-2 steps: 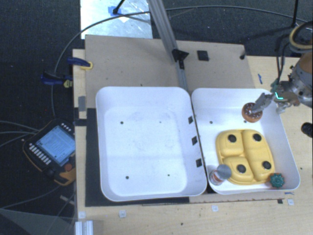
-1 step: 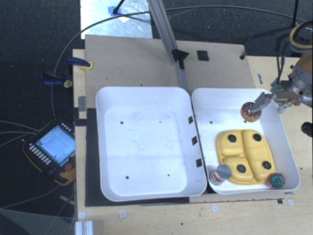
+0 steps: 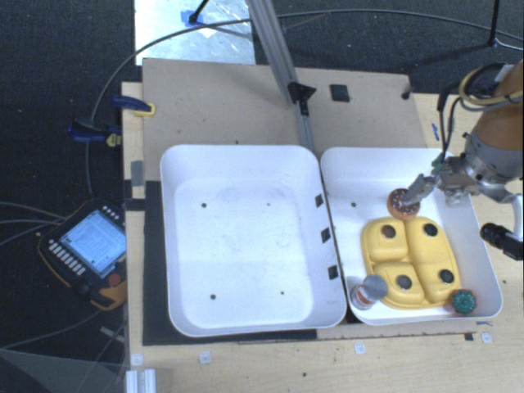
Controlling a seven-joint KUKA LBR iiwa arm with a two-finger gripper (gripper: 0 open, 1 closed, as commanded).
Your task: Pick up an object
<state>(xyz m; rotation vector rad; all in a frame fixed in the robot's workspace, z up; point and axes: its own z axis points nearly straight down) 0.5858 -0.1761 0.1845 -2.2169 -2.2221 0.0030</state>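
Close above the brown ring (image 3: 403, 204), gripper (image 3: 419, 188); yellow block (image 3: 410, 262) just below.

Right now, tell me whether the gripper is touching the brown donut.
Cannot tell. In the camera view the gripper ends right at the brown donut in the right bin, with no gap visible, but the slanted angle cannot confirm contact.

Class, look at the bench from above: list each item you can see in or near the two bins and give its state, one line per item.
Pincer: low in the right bin, tip at the brown ring.
Brown ring: lying flat on the bin floor, beside the yellow block.
Yellow block: lying flat, studs up.
Grey-capped piece: tipped against the block's near-left corner.
Green ball: resting in the near-right corner.
Right bin: holds all four items.
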